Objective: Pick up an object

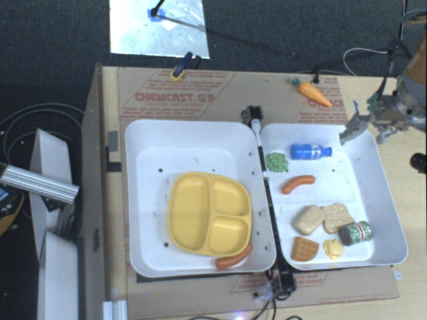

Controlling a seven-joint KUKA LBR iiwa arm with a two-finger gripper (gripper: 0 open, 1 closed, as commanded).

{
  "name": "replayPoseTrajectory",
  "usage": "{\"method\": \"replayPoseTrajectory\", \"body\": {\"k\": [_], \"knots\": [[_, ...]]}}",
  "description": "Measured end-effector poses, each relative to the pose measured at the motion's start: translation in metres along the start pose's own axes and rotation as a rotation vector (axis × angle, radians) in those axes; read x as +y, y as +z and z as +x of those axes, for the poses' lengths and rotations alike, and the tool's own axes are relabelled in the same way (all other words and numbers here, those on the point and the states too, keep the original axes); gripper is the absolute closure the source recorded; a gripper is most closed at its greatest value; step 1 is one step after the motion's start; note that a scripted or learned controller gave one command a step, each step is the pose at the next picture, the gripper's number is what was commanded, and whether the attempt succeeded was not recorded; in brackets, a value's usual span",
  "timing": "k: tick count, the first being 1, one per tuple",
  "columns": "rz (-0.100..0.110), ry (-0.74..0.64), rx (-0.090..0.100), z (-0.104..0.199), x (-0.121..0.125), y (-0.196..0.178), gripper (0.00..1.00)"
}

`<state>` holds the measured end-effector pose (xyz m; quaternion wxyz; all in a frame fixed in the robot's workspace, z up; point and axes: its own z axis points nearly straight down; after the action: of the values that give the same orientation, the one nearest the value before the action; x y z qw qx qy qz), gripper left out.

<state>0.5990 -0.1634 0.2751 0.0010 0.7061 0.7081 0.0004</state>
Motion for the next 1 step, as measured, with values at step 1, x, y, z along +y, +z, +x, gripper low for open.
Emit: {"method": "replayPoseTrajectory", "body": {"k": [1], "knots": [[0.005,-0.002,0.002,0.0337,0.0033,0.1148,0.00]]}}
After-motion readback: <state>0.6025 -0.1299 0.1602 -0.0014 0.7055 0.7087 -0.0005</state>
